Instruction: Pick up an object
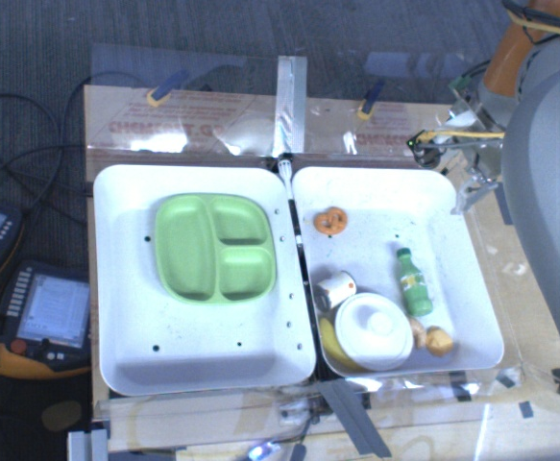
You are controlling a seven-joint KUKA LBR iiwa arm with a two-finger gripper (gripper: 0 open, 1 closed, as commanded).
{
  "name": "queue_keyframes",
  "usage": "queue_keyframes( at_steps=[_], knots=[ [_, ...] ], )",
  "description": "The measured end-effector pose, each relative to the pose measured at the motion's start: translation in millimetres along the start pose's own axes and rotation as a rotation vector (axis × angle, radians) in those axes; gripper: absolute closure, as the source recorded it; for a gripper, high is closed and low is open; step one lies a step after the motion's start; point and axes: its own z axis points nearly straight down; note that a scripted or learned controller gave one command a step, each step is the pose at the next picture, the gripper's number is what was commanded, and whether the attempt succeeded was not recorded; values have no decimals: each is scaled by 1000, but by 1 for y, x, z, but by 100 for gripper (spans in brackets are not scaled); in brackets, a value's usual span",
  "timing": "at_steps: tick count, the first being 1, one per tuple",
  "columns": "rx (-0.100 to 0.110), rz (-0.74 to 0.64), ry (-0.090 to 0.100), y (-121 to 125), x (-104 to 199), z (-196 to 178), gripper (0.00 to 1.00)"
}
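Green divided plate (215,248) in left bin (116,353), small green bottle (414,281) and white bowl (376,329) in right bin (452,195), arm (539,113) at right edge, state of fingers impossible to tell

Two smooth white plastic bins sit on a pale wooden bench (520,286); the left bin (126,286) and right bin (452,209) both show a soft sheen along their rims. In the left bin lies a matt green plastic divided plate (214,248). The right bin holds a glossy green plastic bottle (413,282), a smooth white lidded bowl (373,328) with a satin finish, and a rough-textured orange pretzel-shaped toy (330,221). Clear, reflective plastic sheeting (212,113) covers brown cardboard at the far side. Dark matt carpet (30,56) surrounds the bench.
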Motion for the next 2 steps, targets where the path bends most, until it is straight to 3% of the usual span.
queue_keyframes(
  at_steps=[1, 2],
  knots=[
    [0, -197, 0, 24, -19, 28, 0],
    [1, -133, 3, 25, -15, 5, 0]
  ],
)
